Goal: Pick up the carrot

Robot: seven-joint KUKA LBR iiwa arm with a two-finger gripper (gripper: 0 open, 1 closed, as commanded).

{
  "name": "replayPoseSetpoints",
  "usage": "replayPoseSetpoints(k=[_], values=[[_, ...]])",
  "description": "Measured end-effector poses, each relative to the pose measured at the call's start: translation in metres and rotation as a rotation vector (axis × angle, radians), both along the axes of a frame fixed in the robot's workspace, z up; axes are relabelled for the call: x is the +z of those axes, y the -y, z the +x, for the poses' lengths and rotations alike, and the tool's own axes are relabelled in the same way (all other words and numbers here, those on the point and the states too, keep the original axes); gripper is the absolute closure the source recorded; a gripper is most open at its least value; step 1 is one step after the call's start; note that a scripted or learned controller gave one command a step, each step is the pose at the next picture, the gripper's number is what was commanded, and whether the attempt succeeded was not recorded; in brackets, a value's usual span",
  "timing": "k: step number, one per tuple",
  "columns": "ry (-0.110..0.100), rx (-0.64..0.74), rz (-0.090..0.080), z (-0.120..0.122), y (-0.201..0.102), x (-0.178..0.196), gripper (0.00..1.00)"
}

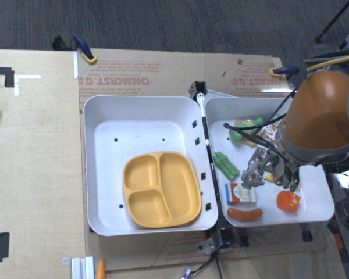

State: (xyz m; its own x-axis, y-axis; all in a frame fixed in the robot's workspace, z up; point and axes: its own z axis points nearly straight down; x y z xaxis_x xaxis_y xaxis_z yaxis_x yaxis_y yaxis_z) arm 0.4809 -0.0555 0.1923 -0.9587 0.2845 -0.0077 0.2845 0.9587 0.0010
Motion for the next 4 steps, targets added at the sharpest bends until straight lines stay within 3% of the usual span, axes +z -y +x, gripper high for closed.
replayPoseSetpoints(k=[1, 2, 3, 4], values=[[-0.006, 0.297, 0.0, -0.002, 0.048, -0.066, 1.0], [0.004, 0.547, 0.0, 0.003, 0.066, -0.093, 1.0], [0.014, 0.545, -0.009, 0.005, 0.069, -0.093, 0.0], [0.015, 0.891, -0.012, 0.016, 0.091, -0.093, 0.0]])
